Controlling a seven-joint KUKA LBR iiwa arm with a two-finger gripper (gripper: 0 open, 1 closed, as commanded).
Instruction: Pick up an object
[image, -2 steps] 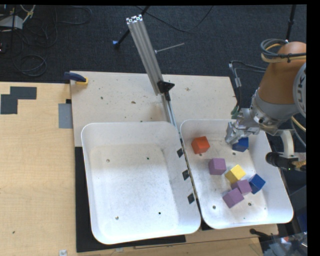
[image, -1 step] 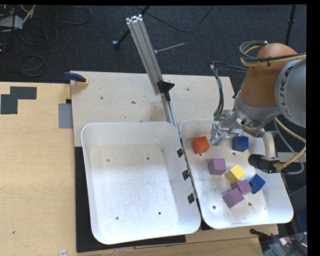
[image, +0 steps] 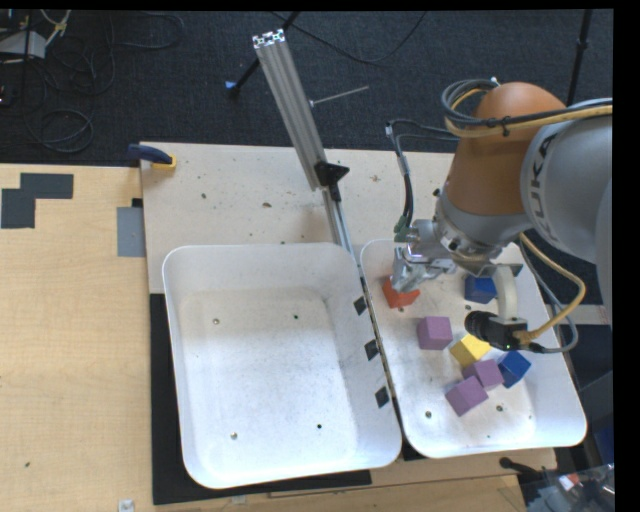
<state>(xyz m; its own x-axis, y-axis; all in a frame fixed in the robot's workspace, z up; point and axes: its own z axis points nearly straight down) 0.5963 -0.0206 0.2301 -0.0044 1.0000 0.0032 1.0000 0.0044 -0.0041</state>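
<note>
My gripper hangs over the upper left corner of the right bin, reaching in from the right. A red block sits right at its tip, touching or nearly touching it; whether the block is gripped or resting on the bin floor is hidden. Loose in the same bin are a purple block, a yellow block, two more purple blocks and two blue blocks.
The left bin lies beside the right one, with black clips along the shared rim. A slanted aluminium post rises behind the bins. The arm's cables loop over the right bin.
</note>
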